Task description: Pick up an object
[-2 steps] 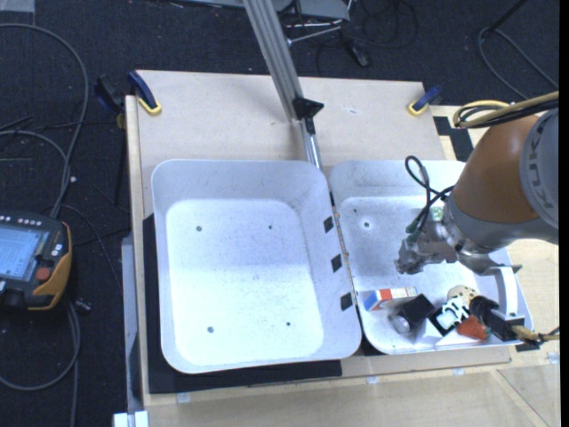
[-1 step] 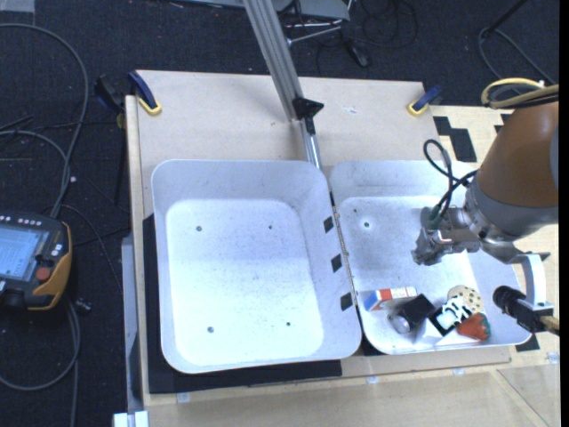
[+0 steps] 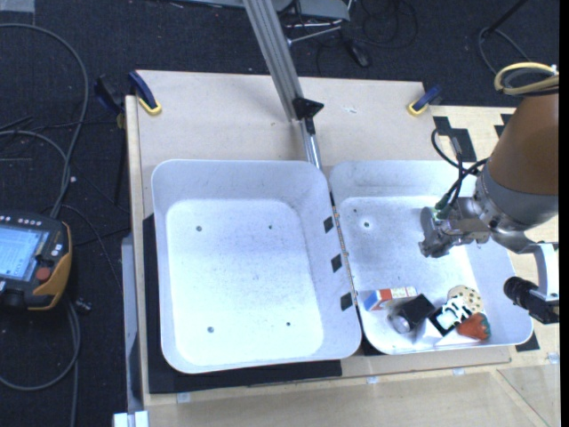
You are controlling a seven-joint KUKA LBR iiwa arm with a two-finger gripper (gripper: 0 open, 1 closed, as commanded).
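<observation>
Table (image 3: 222,105): bears two white bins side by side.
Right bin (image 3: 382,185): objects clustered at its near edge (small box (image 3: 389,298), black piece (image 3: 413,312), red item (image 3: 474,327)).
Pincer (image 3: 433,243): above right bin; fingers' state unclear.

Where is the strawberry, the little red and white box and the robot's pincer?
strawberry (image 3: 476,327), camera view, on its red body.
box (image 3: 388,298), camera view, on its long side.
pincer (image 3: 432,246), camera view, at its tip.

One fixed camera overlooks both bins (image 3: 164,238) (slanted downward).
</observation>
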